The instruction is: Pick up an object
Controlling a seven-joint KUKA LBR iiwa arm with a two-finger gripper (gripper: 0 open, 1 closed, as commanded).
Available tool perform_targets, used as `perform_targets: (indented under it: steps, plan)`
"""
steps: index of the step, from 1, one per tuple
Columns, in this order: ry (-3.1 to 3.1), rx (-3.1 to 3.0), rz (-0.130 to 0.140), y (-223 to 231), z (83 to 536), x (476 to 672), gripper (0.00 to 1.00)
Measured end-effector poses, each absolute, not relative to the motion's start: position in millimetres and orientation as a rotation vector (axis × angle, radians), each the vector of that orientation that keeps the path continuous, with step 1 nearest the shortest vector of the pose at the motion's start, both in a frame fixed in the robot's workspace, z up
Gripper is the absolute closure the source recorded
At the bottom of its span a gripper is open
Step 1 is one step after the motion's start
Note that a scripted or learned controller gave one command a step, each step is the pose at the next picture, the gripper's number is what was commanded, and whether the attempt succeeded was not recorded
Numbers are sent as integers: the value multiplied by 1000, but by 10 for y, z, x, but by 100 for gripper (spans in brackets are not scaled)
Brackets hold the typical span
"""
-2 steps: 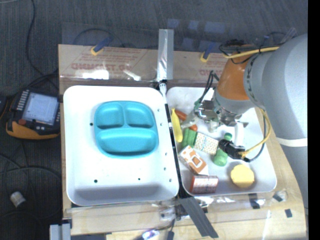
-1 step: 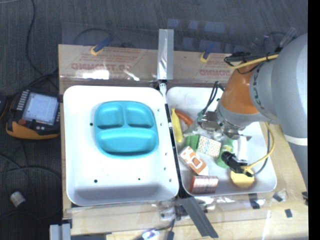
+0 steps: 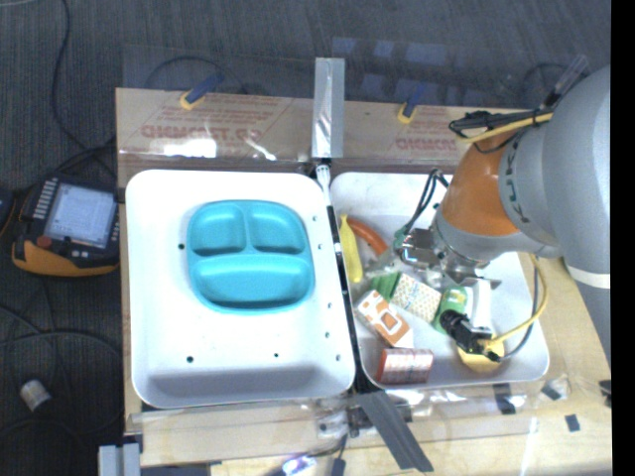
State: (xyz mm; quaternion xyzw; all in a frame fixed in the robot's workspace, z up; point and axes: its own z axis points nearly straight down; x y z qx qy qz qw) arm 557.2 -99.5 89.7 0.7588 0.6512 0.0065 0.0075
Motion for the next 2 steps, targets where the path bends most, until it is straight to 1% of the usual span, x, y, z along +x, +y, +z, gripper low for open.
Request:
perform_targets:
  steps: [1,2]
  plan:
    - [2079,2346,12,-1155,887,6011,0]
    - [1787,2570,19,-971,892,5613,0]
